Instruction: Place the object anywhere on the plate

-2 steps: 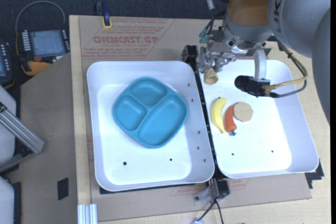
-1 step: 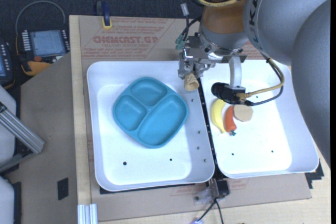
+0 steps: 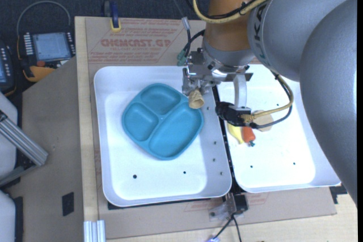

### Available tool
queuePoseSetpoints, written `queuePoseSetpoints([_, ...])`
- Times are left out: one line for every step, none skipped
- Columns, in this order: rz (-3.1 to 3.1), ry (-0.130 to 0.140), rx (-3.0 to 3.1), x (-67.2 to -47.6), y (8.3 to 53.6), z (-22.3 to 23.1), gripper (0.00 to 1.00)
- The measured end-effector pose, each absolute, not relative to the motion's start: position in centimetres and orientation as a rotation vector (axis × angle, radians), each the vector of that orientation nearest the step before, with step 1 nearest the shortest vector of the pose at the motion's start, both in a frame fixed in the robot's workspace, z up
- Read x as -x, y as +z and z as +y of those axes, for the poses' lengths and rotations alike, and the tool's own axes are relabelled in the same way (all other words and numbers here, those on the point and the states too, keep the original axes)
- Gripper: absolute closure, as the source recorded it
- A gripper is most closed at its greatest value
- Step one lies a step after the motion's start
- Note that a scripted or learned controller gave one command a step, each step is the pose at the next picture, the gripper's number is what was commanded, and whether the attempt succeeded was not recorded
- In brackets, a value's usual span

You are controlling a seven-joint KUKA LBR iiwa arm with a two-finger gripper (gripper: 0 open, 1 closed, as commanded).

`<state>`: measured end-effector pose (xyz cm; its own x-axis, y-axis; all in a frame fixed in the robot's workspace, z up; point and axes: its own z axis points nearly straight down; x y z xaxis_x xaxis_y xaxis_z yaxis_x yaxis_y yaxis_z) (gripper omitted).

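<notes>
Gripper (image 3: pixel 195 93) at frame middle, fingers closed on small tan object (image 3: pixel 197 101), just above upper right edge of blue plate (image 3: pixel 163 121) in left bin (image 3: pixel 113 178).

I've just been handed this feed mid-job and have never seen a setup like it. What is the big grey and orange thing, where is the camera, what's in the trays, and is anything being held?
The camera is fixed above the bench and looks down at a slant. The big grey shape with the orange band is a robot arm reaching in from the picture's right. At its tip is a two-finger gripper.

Below it sit two shallow white bins side by side. The left bin holds a blue divided plate. The right bin holds a few small yellow and orange items, partly hidden by cables.

A small tan object sits at the gripper's tip, over the plate's upper right edge. It looks to be between the fingers, though the view is too cluttered to be sure.
</notes>
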<state>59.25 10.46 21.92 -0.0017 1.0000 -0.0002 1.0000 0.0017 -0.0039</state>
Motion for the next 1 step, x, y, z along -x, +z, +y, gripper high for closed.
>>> queuePoseSetpoints([-2.219, 0.005, 2.221, -59.72, 21.47, 9.28, 1.00])
